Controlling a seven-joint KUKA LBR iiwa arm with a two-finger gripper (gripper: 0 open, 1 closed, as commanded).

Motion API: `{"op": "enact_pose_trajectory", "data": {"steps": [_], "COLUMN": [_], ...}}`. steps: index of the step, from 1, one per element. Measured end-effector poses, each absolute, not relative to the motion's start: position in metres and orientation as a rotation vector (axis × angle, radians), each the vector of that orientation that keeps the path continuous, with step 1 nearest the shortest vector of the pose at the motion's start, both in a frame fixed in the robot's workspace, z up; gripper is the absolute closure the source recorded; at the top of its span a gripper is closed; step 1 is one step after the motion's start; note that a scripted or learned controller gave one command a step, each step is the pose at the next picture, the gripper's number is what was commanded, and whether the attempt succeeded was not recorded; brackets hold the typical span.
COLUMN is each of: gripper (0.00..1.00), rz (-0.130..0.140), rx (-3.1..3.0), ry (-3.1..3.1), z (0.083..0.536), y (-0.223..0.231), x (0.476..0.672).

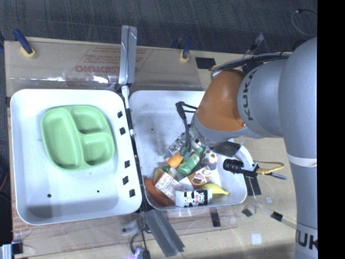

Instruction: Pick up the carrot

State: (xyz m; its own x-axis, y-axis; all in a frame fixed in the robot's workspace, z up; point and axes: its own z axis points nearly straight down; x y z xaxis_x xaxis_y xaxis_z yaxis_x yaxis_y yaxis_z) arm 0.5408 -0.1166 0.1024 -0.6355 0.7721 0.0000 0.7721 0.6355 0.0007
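Camera view shows the carrot (174, 159) amid clutter near the front edge of the right bin (151, 109); it looks stiff, smooth, best taken mid-body, with the gripper (186, 144) above, grip state unclear.

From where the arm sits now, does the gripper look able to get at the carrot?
Probably yes, with some crowding. The carrot lies on top of the pile in the right bin, its upper side uncovered, with the gripper right beside it. A green item lies close against it.
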Motion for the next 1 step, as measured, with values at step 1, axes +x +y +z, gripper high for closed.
{"op": "enact_pose_trajectory", "data": {"steps": [1], "gripper": [1.00], "rz": [-0.001], "rx": [1.658], "ry": [2.670], "z": [0.1918], "y": [-0.0763], "x": [0.4769]}}
